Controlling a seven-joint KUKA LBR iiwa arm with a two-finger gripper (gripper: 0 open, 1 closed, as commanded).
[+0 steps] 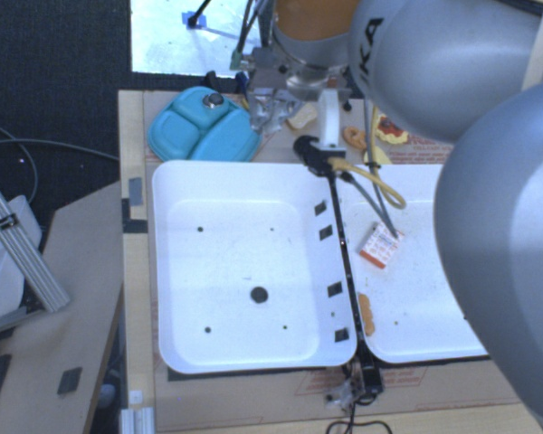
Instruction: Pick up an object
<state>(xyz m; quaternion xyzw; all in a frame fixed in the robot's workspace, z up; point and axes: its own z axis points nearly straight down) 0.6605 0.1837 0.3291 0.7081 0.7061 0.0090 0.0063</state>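
My gripper (268,114) hangs above the bench's far edge, behind the left bin (176,242) and just right of a blue lidded container (202,127). I see nothing held in it. In the right bin (416,333) a small red and white box (380,245) lies near the dividing wall. A tan oblong piece (366,314) rests lower down against that wall. A small dark round object (259,294) sits on the left bin's floor.
Behind the bins lie a beige piece (302,117), an orange piece (354,136) and a red and yellow item (391,132). The large grey arm covers the right bin's right side. A metal frame (18,242) stands at the left.
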